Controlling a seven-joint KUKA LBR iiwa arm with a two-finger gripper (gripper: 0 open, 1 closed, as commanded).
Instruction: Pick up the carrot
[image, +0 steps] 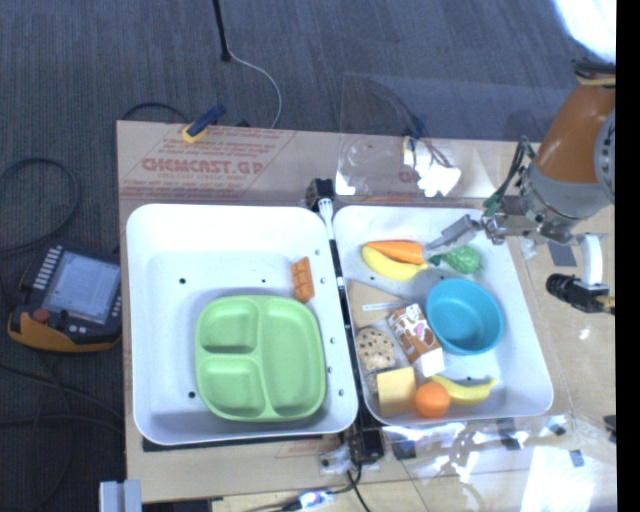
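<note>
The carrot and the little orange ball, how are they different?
The carrot is long and pointy; the orange ball is round. The carrot lies at the far end of the right bin, on a yellow banana; the ball sits at the near end beside another banana. Both are orange.

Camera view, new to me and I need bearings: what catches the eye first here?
The green divided plate in the left bin stands out most. The right bin is crowded: a blue bowl in the middle, with the carrot lying on a banana at the far end. The claw hovers beside the carrot.
</note>
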